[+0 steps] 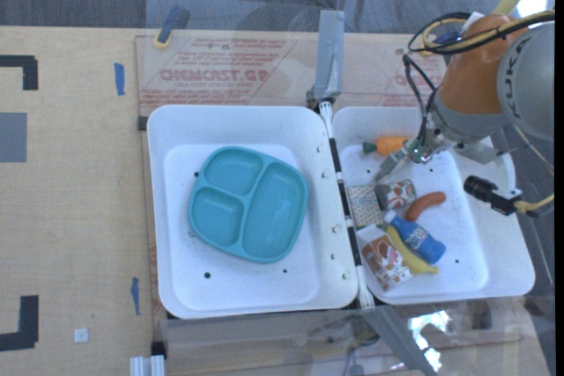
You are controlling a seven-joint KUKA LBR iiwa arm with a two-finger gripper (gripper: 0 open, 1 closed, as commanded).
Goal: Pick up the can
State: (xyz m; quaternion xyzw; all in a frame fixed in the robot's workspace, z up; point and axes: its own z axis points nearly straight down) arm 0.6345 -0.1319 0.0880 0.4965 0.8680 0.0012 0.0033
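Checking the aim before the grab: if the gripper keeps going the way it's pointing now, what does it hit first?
Probably the can. The gripper slants down-left with its fingers spread just above it, though the height gap is hard to judge from this view.

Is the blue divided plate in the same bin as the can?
No. The blue plate lies in the left bin, while the can lies in the right bin.

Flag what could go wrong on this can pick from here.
1. The can lies on its side touching the sausage and a flat packet; closing fingers may catch a neighbour instead.
2. On its side, it may roll away.
3. The gripper sits by the can's upper edge, not centred, so a descent may clip it.
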